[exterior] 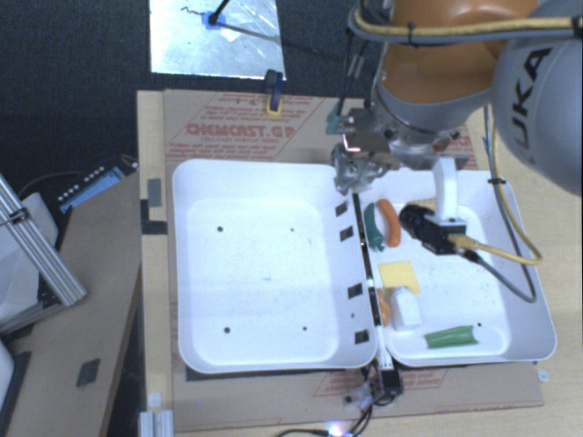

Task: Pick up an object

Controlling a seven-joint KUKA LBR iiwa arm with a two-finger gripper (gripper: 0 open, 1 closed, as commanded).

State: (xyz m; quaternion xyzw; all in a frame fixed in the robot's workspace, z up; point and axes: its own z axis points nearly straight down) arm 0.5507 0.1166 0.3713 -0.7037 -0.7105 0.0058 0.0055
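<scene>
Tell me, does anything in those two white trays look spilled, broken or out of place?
Nothing looks spilled or broken. The small items, an orange piece, a yellow square and a green stick, all lie loosely in the right tray, crowded toward the divider. The claw hangs over that tray's back left corner.

We see the grey arm point(510, 53) reaching in from the right, its pincer point(351, 173) hanging over the far inner corner of the right bin point(533, 321), at the divide with the left bin point(255, 271). In the right bin, an orange piece point(391, 222) lies beside a dark green one point(373, 228) near the inner wall. A yellow square point(400, 276) and a white block point(406, 311) sit toward the near edge, and a green stick point(451, 337) lies along the near wall.
</scene>
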